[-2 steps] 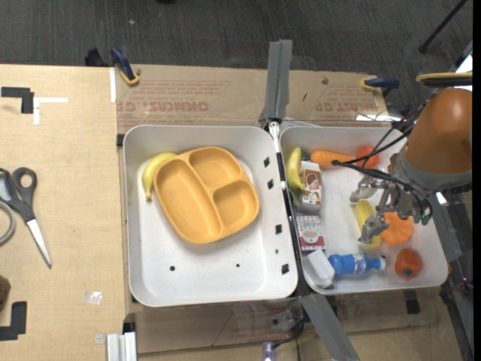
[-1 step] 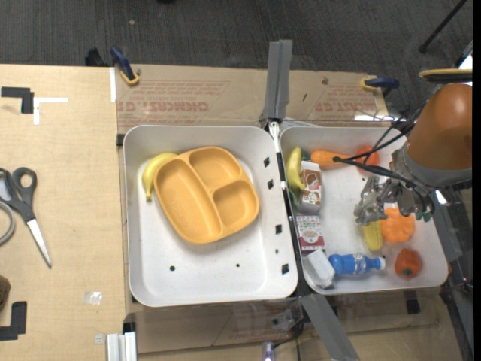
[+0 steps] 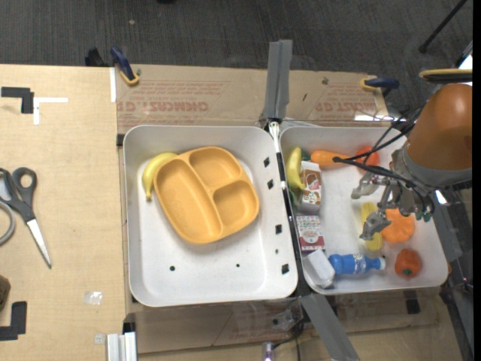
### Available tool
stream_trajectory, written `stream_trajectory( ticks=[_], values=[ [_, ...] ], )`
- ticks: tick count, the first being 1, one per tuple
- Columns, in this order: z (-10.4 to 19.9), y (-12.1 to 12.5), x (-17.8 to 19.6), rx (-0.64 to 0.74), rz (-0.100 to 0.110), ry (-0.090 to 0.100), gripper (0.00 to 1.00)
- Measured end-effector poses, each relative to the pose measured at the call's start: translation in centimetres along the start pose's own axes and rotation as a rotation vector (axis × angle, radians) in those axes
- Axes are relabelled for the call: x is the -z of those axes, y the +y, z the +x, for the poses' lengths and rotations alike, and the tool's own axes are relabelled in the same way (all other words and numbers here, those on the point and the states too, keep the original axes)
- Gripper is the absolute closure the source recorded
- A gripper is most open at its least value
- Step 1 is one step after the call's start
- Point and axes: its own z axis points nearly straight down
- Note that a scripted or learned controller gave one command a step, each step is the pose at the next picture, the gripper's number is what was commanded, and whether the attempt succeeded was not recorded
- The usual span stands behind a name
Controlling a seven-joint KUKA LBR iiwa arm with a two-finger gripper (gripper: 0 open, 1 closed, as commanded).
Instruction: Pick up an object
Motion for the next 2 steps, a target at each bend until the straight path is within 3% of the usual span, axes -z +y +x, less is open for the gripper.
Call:
stream_trajectory(
  ticks=[1,2],
  values=[
    [4.0,-1.79,-1.07,-0.061,-0.002,0.007,0.0],
    [3.82,-1.67,-0.13,-0.057,-0.002,0.003,1.0]
  ],
)
